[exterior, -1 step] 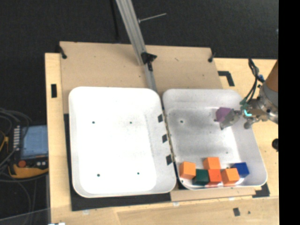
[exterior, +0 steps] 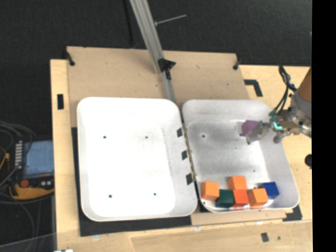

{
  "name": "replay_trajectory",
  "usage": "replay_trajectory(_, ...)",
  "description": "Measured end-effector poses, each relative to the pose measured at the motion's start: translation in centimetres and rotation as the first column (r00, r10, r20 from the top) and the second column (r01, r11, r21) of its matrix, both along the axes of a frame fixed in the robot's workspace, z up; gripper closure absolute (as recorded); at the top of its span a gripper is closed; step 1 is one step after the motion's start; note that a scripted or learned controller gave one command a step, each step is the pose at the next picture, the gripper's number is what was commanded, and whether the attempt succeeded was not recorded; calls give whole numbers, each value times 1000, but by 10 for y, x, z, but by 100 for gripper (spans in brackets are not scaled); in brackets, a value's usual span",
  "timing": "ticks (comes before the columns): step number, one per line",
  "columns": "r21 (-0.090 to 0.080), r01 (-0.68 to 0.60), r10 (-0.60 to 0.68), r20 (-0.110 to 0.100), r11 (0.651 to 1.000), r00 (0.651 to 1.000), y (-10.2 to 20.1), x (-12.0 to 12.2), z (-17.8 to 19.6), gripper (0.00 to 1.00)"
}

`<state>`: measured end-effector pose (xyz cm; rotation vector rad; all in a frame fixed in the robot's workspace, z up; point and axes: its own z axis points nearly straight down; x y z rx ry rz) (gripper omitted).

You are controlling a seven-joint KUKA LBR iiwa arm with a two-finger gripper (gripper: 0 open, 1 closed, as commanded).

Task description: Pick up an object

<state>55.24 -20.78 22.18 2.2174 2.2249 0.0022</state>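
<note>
We can read no text, label, brand or number anywhere — not on the bins, blocks or bench beside the tool.

We see smooth white plastic-looking bins (exterior: 131, 106) on a matt, wood-like bench (exterior: 205, 80). The blocks (exterior: 239, 192) look matt too.

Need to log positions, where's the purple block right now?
The purple block is in the right bin, upper right part, beside the tool, apart from the blocks along the near wall.
</note>
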Motion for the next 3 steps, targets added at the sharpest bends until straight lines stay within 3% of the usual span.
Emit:
replay_trajectory(2,-2,6,-6,-5,1000,1000,-4,-3,-86,0)
replay_trajectory(3,-5,8,-8,2,1000,1000,-6,-3,-125,0)
